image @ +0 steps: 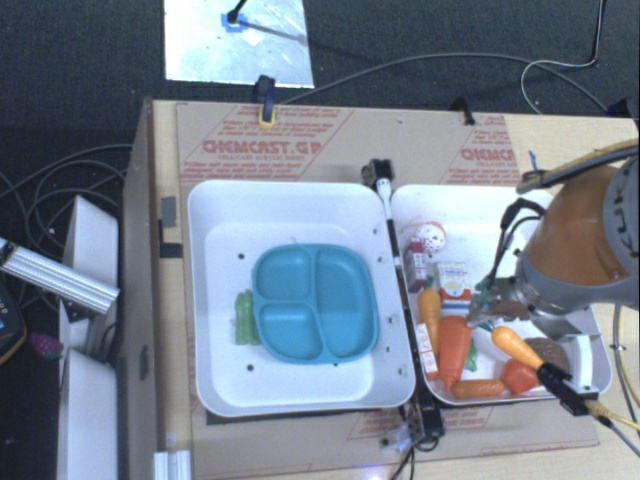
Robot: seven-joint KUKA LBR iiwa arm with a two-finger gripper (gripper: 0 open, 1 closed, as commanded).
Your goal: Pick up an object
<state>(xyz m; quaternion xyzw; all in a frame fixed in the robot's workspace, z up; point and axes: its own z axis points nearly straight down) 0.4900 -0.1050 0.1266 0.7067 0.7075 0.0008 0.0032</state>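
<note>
We see the arm [585, 238] reaching in from the right, its orange band bulking over the right bin [478, 196] and its grey wrist bent down toward the bin's middle. The hand [484, 306] sits low among the toys, just beside the top of a big orange carrot [453, 348], but its tip is dark and small and half lost against the clutter, so we cannot tell its state, nor whether it touches anything. The arm's body hides the right part of this bin, and the arm itself is cut off at the picture's edge. In the right bin we make out a small white round toy with red marks [430, 235] near the back, a white carton with red and blue print [455, 280] in front of it, a smaller orange piece [429, 305] to its left, the big carrot lying lengthwise, a second carrot [516, 347] slanting to its right, a red piece [519, 376] and a flat orange piece [478, 389] near the front wall. The left bin [225, 368] holds a blue divided plate [316, 302] in its middle and a green piece [243, 316] touching the plate's left edge. Both bins rest on the counter [300, 143].
</note>
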